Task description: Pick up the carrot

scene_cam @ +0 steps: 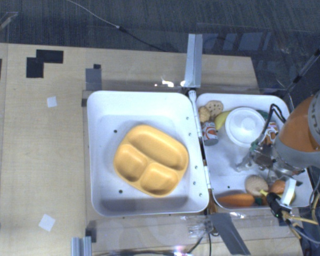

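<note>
Here, one carrot (pixel 236 199) is lying at the right bin's (pixel 224 167) near wall; one gripper (pixel 249 160) is hovering nearby, finger spread unclear. One yellow divided tray (pixel 150 159) is sitting in the left bin (pixel 104 143).

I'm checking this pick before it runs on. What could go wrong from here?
The orange carrot lies tight against the right white bin's near wall, leaving fingers little room. A tan round bread roll sits just above it, so a low grasp may catch that instead. The grey arm's gripper is above the carrot and apart from it, among crowded items.
</note>
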`<control>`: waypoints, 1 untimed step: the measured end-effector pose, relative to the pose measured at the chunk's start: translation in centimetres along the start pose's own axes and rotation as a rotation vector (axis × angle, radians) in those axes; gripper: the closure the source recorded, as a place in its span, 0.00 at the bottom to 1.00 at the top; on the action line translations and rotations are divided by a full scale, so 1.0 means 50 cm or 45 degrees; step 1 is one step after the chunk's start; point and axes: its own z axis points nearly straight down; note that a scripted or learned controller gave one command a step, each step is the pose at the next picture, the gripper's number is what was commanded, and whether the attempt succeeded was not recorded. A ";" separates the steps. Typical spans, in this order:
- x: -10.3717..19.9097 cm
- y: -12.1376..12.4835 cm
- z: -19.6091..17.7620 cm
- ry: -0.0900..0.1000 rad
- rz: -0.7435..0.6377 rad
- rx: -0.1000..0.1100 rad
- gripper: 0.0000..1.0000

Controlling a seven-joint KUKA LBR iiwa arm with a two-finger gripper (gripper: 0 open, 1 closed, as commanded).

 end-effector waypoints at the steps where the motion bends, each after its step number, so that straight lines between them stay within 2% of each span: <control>1: 0.098 -0.039 -0.066 0.001 0.228 0.001 0.00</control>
